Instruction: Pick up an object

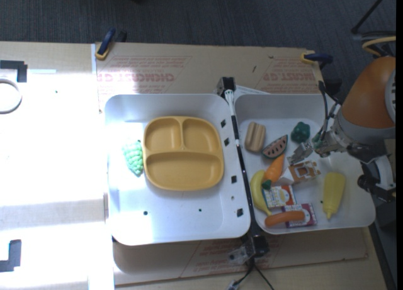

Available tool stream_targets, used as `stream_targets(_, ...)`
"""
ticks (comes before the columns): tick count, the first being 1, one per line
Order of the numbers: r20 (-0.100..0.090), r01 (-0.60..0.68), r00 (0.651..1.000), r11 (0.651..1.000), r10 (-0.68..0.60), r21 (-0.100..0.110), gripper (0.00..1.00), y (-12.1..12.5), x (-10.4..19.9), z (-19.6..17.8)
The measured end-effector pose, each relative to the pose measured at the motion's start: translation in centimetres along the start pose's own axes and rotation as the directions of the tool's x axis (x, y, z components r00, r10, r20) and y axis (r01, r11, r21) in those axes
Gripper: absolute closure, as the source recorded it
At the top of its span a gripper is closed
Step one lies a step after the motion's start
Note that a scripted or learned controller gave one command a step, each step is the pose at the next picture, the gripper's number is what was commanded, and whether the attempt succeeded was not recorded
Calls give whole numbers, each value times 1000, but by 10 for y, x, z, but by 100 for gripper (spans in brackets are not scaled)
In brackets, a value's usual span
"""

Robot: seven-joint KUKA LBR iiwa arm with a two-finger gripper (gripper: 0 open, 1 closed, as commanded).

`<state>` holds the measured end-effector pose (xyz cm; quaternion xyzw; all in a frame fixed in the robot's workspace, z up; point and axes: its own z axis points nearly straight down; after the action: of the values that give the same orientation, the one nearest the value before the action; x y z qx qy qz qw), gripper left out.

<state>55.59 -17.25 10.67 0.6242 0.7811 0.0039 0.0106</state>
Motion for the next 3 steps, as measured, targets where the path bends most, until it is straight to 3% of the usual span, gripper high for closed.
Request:
stream_targets(1, 3, -122, 993, 992, 122, 5, 0, -2, 52, 10)
stream_targets(2, 3, -122, 993, 992, 122, -9, 100, 4, 53, -1)
stream_targets(3, -14, 313, 950, 950, -313, 12, 100, 36, 88, -86)
